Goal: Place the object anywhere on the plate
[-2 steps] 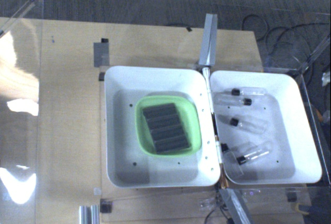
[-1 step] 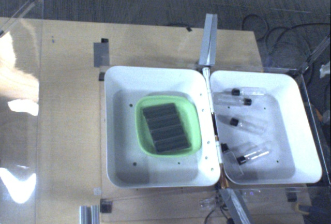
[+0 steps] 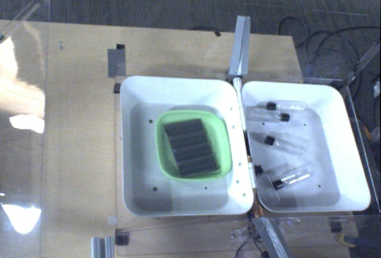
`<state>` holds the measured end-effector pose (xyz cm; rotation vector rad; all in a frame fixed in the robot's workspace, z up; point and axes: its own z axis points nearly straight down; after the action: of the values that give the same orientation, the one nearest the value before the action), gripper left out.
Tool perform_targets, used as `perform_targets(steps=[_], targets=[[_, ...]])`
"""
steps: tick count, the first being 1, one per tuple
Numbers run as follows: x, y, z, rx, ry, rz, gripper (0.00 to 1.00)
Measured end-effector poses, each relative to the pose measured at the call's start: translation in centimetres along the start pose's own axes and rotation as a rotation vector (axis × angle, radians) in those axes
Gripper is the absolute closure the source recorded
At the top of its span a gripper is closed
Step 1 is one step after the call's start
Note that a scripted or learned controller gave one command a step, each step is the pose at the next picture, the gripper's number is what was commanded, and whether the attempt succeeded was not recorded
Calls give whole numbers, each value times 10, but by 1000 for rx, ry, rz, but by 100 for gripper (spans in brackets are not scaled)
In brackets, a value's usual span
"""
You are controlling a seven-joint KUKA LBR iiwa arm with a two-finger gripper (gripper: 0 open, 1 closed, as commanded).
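tool: i cannot tell its state; dark ridged block (image 3: pixel 190 148) lies on green plate (image 3: pixel 222 137), left bin (image 3: pixel 134 149); clear vials (image 3: pixel 280 143) in right bin (image 3: pixel 339 149).

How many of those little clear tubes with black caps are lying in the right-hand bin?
5, as far as I can tell: two at the top, one mid-bin, two near the bottom. Being transparent, others may escape notice.

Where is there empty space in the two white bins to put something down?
The left bin has bare floor all around the green plate, widest on its left and near sides. The plate is mostly covered by a dark ridged block. In the right bin, clear tubes with black caps crowd the left half; its right side is bare.
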<state>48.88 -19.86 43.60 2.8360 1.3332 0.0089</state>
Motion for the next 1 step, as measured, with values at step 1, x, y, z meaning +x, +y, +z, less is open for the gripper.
perform_targets(steps=[1], targets=[[57,69,1,0,0,49,0]])
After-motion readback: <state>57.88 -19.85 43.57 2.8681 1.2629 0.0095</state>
